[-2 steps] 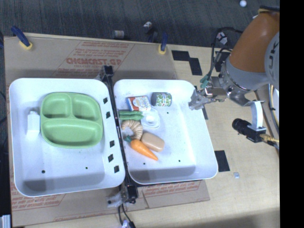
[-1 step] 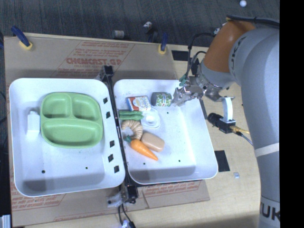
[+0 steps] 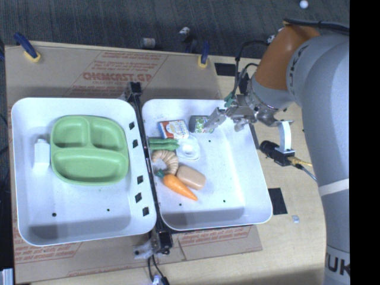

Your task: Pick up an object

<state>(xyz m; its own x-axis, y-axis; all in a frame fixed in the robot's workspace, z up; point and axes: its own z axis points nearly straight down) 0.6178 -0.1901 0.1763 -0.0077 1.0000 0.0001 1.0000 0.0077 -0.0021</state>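
Overhead, my gripper [image 3: 218,119] hangs at the far right corner of the right bin [image 3: 249,177], its metal fingers reaching leftward from my wrist; whether they are spread or pressed together I cannot tell, since they blur into the objects beneath. My grey arm [image 3: 323,100], with its orange band [image 3: 284,52] just behind the wrist, enters from the right.

Directly at my fingertips lies a small dark packet [image 3: 199,124], touching or nearly touching them; nothing is visibly held between the fingers. Just left of the packet sits a small carton with red and blue print [image 3: 173,129]. Nearer the camera from my gripper lies a white round object [image 3: 189,150], and beside it, further left, a green pod-like toy vegetable [image 3: 162,142] along the bin's left wall. Beyond these, toward the near edge, lie a beige ringed toy [image 3: 164,160], a tan rounded block [image 3: 190,176] and an orange toy carrot [image 3: 179,187], the carrot touching the tan block.

Well to my left, across the black divider clips, the left bin [image 3: 29,212] holds a green three-compartment plate [image 3: 89,149], with a white object [image 3: 41,155] beside its left edge. Both bins rest on a cardboard sheet [image 3: 119,70] printed in red, clamped at its far edge by blue clips [image 3: 27,47].
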